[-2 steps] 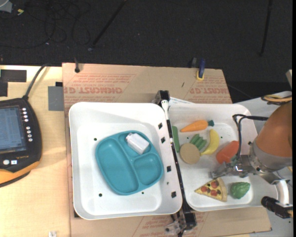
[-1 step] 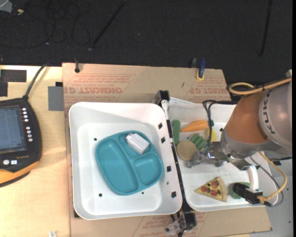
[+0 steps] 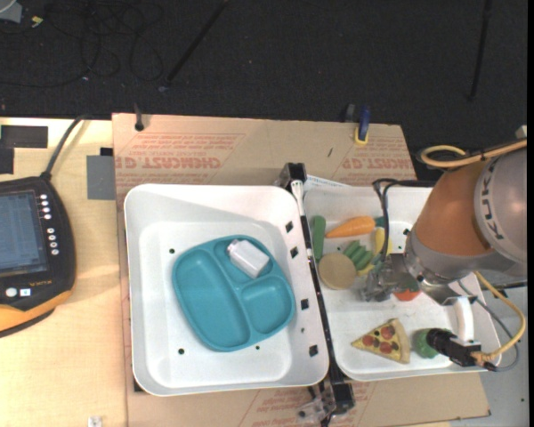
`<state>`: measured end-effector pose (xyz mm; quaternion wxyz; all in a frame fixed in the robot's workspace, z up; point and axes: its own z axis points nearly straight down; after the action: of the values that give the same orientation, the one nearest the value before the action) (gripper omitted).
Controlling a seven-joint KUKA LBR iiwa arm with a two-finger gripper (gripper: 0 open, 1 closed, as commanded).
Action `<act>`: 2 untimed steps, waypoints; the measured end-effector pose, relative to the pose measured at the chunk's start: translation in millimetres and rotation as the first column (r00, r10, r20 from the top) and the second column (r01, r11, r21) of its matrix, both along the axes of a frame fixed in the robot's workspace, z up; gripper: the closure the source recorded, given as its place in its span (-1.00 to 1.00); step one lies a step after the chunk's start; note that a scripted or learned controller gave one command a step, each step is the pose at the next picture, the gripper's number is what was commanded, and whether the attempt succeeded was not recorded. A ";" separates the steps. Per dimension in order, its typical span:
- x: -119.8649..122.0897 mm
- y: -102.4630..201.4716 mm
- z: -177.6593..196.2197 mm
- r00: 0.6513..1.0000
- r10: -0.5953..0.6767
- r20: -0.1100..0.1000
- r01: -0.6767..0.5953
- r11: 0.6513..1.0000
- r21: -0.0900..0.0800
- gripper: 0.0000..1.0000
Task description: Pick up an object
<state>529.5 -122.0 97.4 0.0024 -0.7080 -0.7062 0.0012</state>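
Observation:
My gripper (image 3: 376, 285) is low in the right bin (image 3: 338, 350), its metal fingers pointing left toward a tan round disc (image 3: 336, 272). Just above it lie several green pieces (image 3: 358, 256), a green stick (image 3: 318, 236), an orange carrot (image 3: 351, 228) and a thin yellow piece (image 3: 379, 237). A pizza slice (image 3: 384, 341) lies near the bin's front. A small red piece (image 3: 407, 295) peeks out beneath the wrist. The wrist hides whatever lies under it.
The left bin (image 3: 151, 327) holds a teal divided plate (image 3: 231, 292) with a white block (image 3: 248, 257) in its upper compartment. A tablet-like controller (image 3: 18, 243) lies on the bench at far left. A ridge between the bins (image 3: 304, 274) separates them.

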 end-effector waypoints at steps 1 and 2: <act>-0.2 -0.2 -0.5 1.000 -0.002 0.000 0.002 1.000 0.000 -1.00; 13.6 38.6 -10.9 1.000 0.004 0.002 -0.004 1.000 -0.001 -1.00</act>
<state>543.1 -83.5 86.6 0.0015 -0.7065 -0.7077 0.0006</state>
